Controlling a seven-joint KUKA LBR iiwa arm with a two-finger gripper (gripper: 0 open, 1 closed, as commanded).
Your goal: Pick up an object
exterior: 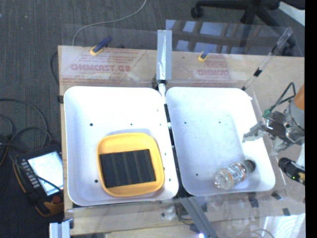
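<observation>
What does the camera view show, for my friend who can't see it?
A robot gripper hangs at the right edge of the right white bin, where a clear plastic bottle lies on its side. The left white bin holds a yellow tray with a dark ridged middle.

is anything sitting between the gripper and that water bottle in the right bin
Nothing visible does. The gripper sits at the right bin's right edge, and the water bottle lies on its side below it near the bin's front wall, with bare bin floor between them. The yellow object is in the left bin, well aside.

Grey arm [290, 125] (orange band).
</observation>
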